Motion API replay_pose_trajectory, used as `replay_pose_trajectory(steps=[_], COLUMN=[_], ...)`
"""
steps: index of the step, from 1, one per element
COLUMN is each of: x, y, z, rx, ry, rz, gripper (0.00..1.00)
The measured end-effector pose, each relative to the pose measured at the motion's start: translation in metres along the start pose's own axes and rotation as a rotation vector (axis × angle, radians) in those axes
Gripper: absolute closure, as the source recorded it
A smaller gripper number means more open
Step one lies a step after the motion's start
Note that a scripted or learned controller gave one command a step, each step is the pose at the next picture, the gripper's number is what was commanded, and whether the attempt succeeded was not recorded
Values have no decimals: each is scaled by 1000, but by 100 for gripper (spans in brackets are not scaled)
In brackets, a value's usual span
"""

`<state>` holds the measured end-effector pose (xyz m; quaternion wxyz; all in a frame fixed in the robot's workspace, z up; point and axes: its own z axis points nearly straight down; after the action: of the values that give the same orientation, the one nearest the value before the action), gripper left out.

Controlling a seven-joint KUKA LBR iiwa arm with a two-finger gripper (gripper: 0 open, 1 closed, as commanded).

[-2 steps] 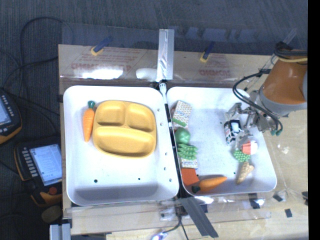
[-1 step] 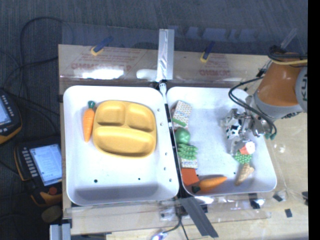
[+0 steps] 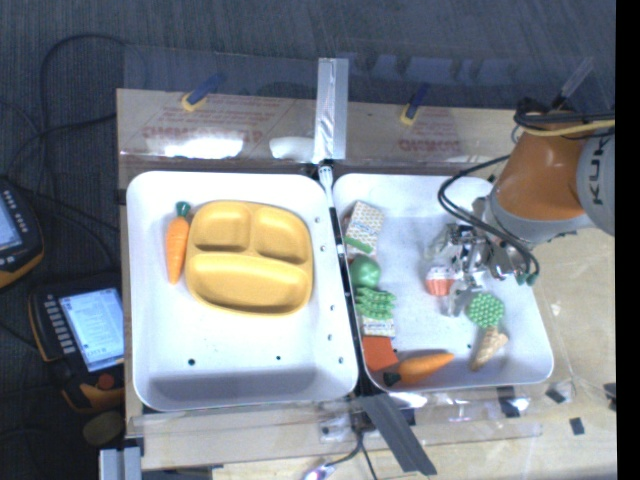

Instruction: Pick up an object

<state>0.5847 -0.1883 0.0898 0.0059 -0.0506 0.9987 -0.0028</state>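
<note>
A red toy (image 3: 438, 283) sits right under the gripper (image 3: 452, 280); grasp seems underway, finger state unclear. Next: a firm close, then lift.

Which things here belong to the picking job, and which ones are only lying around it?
For the job:
- gripper, low in the right bin
- small red and white object beside it
- green-topped cone
- orange carrot
- green toys

Lying about:
- yellow tray and second carrot in the left bin
- handheld devices beside the bench
</note>
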Motion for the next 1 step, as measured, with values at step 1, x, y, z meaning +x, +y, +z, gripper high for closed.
replay_pose_trajectory(steps=[1], x=[-2], y=[0], z=[-11], rx=[3], ry=[-2], rz=[0], gripper=[100])
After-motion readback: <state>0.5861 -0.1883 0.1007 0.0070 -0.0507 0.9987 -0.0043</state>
